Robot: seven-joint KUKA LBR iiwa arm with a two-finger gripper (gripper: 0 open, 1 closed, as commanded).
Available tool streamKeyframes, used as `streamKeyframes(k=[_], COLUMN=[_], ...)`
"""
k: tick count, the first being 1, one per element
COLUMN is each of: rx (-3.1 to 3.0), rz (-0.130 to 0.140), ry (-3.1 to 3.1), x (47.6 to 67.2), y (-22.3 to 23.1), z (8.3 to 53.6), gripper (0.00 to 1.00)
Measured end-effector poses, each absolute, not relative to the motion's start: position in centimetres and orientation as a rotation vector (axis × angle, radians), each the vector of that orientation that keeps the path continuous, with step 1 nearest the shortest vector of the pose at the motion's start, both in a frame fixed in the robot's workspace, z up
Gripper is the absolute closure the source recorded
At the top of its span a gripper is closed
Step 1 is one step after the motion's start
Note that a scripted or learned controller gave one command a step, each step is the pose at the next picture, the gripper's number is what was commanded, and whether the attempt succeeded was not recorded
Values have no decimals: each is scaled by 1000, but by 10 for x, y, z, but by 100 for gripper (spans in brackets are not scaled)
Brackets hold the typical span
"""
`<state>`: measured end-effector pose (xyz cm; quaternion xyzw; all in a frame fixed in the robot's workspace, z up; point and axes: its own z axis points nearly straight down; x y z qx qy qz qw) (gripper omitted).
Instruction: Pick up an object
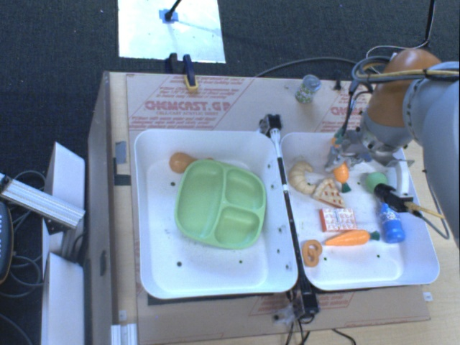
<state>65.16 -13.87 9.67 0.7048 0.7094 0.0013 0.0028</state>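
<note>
Bench with two white bins; gripper (340, 157) sat over right bin (402, 268) by small orange piece (342, 172), jaw state unclear. Best centre before closing.

Worktop (215, 99) covered in printed brown board. Two white bins directly on it: left bin (154, 264), right bin (417, 264), touching along a central divider.

The arm (424, 99) is cut off by the right edge; the orange ball (180, 162) sits partly behind the green tray (219, 203).
</note>
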Motion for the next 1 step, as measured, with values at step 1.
streamKeyframes(k=[1], rx=[2214], rz=[6], ry=[2224], x=[647], y=[-58], z=[186], gripper=[100])
